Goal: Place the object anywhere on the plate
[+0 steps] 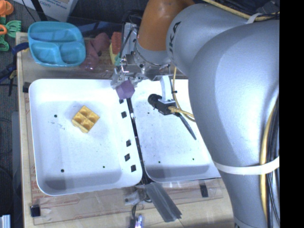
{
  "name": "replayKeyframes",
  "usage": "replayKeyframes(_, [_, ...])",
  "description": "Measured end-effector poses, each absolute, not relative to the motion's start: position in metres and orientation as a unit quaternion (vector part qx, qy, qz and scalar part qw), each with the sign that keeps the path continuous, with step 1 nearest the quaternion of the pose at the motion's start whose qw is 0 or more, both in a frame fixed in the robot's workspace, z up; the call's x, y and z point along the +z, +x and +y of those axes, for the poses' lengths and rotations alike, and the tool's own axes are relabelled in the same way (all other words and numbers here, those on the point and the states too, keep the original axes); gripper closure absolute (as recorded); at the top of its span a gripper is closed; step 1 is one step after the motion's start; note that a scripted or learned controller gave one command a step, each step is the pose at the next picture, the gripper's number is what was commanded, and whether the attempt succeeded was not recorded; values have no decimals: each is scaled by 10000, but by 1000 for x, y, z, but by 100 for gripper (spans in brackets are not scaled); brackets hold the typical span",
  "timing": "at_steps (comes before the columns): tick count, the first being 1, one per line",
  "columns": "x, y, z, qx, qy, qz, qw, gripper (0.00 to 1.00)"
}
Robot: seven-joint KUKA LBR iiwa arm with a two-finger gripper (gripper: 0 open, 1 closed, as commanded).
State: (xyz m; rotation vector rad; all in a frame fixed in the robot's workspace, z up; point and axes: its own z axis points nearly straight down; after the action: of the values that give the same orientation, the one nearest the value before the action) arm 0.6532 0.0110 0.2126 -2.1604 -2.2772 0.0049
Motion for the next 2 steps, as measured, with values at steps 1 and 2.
replayKeyframes(1, [243,656,-58,22,-7250,-6887,17,100])
replayKeyframes(2, [259,657,-42,18,-6620,-7495,9,100])
